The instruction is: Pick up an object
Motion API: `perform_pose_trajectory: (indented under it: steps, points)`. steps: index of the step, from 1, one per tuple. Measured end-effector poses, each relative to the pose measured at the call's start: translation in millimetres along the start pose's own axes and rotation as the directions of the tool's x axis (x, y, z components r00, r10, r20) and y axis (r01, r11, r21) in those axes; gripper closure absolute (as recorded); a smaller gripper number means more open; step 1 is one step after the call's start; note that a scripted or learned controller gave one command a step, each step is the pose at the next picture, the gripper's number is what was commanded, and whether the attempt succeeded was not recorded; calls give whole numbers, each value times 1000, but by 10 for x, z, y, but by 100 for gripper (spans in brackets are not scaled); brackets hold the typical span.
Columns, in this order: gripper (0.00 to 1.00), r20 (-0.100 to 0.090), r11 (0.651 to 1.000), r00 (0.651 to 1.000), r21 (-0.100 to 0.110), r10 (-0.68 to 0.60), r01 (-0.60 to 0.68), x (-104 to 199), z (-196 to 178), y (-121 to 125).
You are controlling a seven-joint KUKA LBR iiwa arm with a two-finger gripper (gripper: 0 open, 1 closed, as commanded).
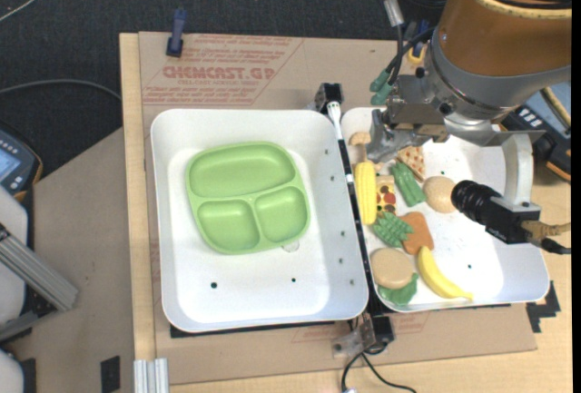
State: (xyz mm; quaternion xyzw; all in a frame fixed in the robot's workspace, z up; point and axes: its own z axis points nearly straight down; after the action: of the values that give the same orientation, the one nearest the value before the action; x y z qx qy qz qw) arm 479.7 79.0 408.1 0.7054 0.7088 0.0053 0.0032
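Note:
The right bin (508,278) holds a heap of toy foods: a yellow corn cob (365,191), a pizza slice (413,160), a green pod (408,185), a beige round piece (439,195), a leafy green piece (390,229), an orange piece (418,232), a round tan bun (392,268) and a banana (439,274). My gripper (383,144) hangs low over the far left corner of that bin, just above the corn's top end and beside the pizza slice. Nothing shows held in it. The arm's body hides the bin's far side.
The left bin (172,201) holds a green divided plate (247,196). A black cylinder on a white bracket (486,205) juts over the right bin's right half. A black clamp (329,97) sits at the bins' shared far edge. Cardboard (218,64) lies under both bins.

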Motion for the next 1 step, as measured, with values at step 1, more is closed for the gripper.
perform_pose_trajectory:
  steps: [1]
  points:
    - [100, 3, 1000, 1000, -3, 11, -11, -626, -963, 11]
